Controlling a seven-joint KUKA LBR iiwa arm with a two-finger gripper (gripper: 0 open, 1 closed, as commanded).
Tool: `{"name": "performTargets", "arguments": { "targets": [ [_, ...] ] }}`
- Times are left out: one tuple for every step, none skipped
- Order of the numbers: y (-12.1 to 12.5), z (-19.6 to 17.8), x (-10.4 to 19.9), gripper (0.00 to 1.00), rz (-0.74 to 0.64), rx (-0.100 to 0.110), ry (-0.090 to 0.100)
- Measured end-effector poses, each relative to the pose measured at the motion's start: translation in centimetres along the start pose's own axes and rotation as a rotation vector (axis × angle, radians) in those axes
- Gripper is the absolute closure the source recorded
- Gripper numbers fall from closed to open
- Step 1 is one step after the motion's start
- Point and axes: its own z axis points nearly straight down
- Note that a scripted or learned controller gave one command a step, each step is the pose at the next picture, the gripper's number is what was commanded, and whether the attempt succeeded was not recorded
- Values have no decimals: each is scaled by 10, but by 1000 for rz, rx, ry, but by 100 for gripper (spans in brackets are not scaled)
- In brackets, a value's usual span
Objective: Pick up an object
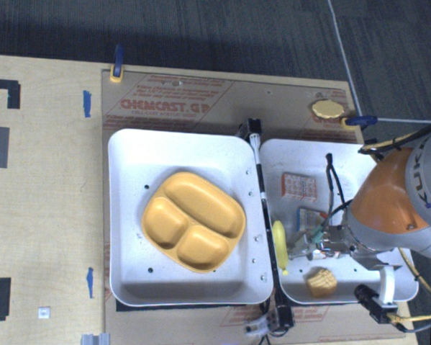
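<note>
Objects for picking lay in the right bin (404, 290), and none had been lifted as far as the view showed. A yellow, banana-shaped piece (279, 245) rested along that bin's left wall, smooth and slightly curved. A small tan, ridged lump (322, 281), rather like a piece of pastry or a cob, sat near the bin's front wall. A printed card or packet with red markings (299, 186) lay flat toward the bin's back.

The tool (314, 245) was low inside the right bin, just right of the yellow piece and just behind the tan lump, among cables and metal parts. Whether it was open, closed or gripping anything could not be told from this slant; nothing was plainly seen between its parts. My judgement was that the task stood at the reach or grasp attempt, with the lift itself not yet done.

The arm (390, 202) was grey with a glossy orange band, rounded and hard-looking. Both bins were shallow, white, matte plastic with rounded corners. The left bin (119, 221) held a large mustard-yellow moulded tray (193, 220), turned so three soft, domed lobes showed, glossy and rigid in appearance. Beneath the bins was a brown cardboard sheet (169, 101) with faded red print, on a pale wooden bench (40, 217).
</note>
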Motion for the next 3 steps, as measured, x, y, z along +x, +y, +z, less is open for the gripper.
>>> {"name": "performTargets", "arguments": {
  "targets": [
    [1, -10, 0, 100, 0, -4, -1],
    [1, -10, 0, 0, 0, -4, -1],
    [0, -1, 3, 0, 4, -1, -5]
  ]
}}
